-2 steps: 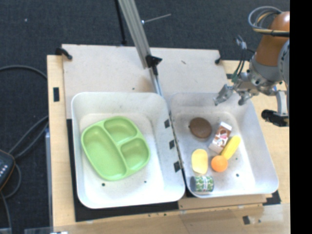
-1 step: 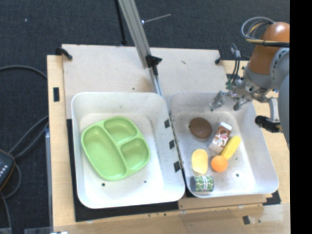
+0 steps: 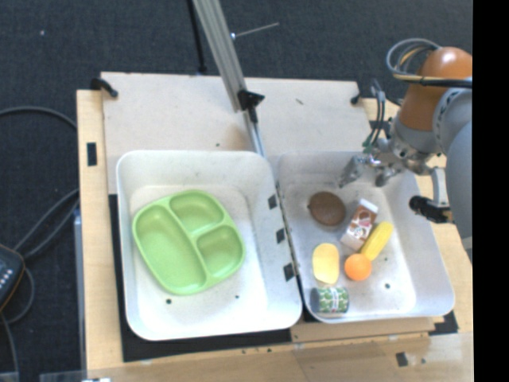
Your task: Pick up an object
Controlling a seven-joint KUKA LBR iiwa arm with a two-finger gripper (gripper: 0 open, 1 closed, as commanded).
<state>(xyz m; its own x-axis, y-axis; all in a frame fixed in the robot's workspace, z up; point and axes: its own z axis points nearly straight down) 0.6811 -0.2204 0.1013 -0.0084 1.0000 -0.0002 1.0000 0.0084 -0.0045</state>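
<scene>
Right bin (image 3: 421, 289) holds six small objects, clustered mid-bin. Brown round lump (image 3: 327, 208) farthest back. Just right of it, small red-and-white carton (image 3: 359, 223), tilted. Yellow corn-like piece (image 3: 377, 239) lies diagonal beside the carton. Orange ball (image 3: 358, 268) touching its lower end. Pale yellow oval (image 3: 325, 263) left of ball. Green patterned can (image 3: 331, 299) on its side at front edge.

Bench (image 3: 171, 114) under two bins (image 3: 266, 205)
</scene>
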